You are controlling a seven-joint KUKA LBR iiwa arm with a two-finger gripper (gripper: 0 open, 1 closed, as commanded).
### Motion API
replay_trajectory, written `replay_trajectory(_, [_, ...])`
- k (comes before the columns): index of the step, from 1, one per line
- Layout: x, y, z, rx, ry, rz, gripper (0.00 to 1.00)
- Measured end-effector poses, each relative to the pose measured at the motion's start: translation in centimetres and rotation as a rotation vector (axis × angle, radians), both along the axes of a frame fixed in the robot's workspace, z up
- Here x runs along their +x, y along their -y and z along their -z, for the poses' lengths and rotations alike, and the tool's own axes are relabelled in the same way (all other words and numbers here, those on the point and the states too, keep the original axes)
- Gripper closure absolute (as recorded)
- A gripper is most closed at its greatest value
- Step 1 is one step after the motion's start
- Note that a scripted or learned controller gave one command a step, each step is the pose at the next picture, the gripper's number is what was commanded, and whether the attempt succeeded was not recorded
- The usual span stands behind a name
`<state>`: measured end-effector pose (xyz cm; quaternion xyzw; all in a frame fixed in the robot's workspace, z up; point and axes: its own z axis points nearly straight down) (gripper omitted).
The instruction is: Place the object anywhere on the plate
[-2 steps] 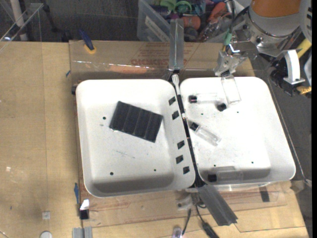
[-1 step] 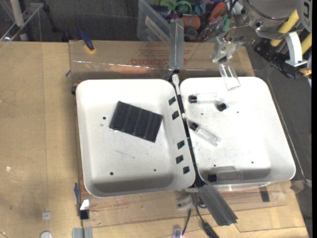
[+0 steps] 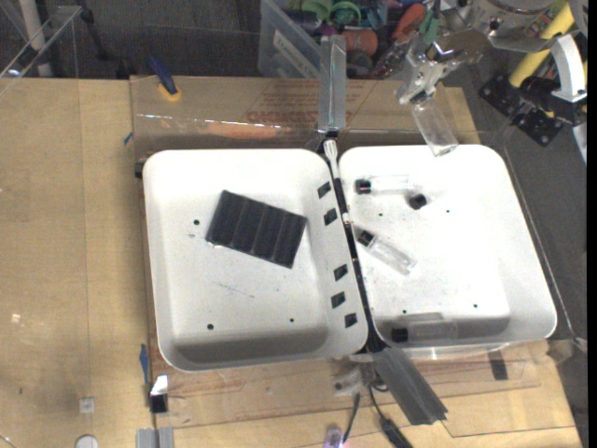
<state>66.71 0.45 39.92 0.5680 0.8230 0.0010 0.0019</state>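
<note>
Gripper [image 3: 422,87] above right bin [image 3: 522,250], jaws clamping clear tube [image 3: 435,127]; swing left, lower squarely over dark plate [image 3: 256,229].

One fixed camera, mounted above the bench [image 3: 56,250], looks down at a slant toward the far side. Both bins sit in frame side by side: left bin [image 3: 177,315] and right bin [image 3: 504,250], with the divider [image 3: 340,241] between them near centre. The near bench edge runs along the bottom; a clutter box [image 3: 280,26] lies at the far edge. Standoff is moderate; both bins show complete.
</note>
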Motion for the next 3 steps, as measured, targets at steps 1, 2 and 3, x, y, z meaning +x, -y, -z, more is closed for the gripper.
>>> replay_trajectory(1, [0.0, -1.1, -2.4, 0.001, -0.001, 0.446, 1.00])
replay_trajectory(2, [-10.3, -2.5, -3.6, 0.001, -0.007, 0.314, 1.00])
replay_trajectory(3, [-7.4, -2.8, -3.6, 0.000, -0.001, -0.008, 1.00])
